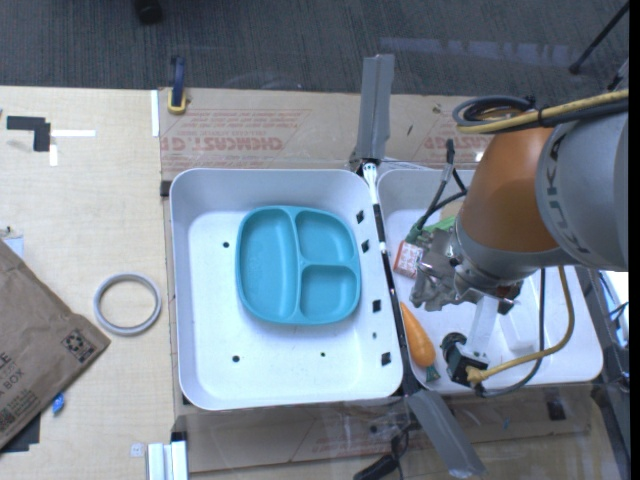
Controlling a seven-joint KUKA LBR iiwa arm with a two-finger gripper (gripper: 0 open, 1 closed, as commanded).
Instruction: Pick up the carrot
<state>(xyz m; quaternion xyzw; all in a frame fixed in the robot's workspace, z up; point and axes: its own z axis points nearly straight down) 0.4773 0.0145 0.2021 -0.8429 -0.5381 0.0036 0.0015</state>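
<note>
The worktop [80, 198], a pale wood surface with a sheet of printed cardboard [270, 128] laid across its far middle, carries two shallow white bins side by side. The arm [560, 188], grey with a broad orange band, reaches in from the right and hangs over the right bin [570, 353], covering much of it. The left bin [200, 298] is in full view and holds a teal divided plate [298, 265] lying flat near its centre, one large compartment on the left and two smaller ones on the right. A brown cardboard box [35, 338] lies tilted at the left edge of the worktop, and a pale ring of tape [127, 302] lies between it and the left bin, apart from both. Below the orange band the gripper [455, 286] sits low inside the right bin, near its left wall; whether it is spread or closed cannot be told, since the wrist hides that part. The carrot [417, 336] lies in the right bin against the left wall, near the front corner, just below and beside the gripper, its green end toward the front. A small red and white packet [408, 258] lies farther back along the same wall.
</note>
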